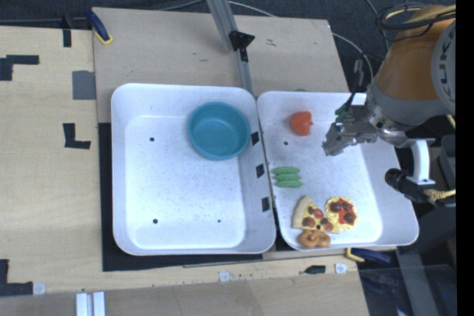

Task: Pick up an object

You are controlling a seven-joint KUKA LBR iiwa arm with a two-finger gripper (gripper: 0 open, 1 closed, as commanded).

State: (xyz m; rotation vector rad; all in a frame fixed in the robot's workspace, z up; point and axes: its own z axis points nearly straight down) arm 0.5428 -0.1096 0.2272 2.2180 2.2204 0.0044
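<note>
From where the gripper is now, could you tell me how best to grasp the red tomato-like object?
Probably from straight above, fingers closing across the middle of the red tomato-like object. It is small and rounded and sits alone on the right bin floor, with open space all around. The gripper hangs just to its right.

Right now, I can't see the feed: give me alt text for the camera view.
The claw hangs over the right bin, just right of a red-orange piece, with nothing visibly between its tips. Nearer the camera in that bin lie a green pod piece, two pizza slices and a pretzel. The left bin holds a blue bowl.
</note>
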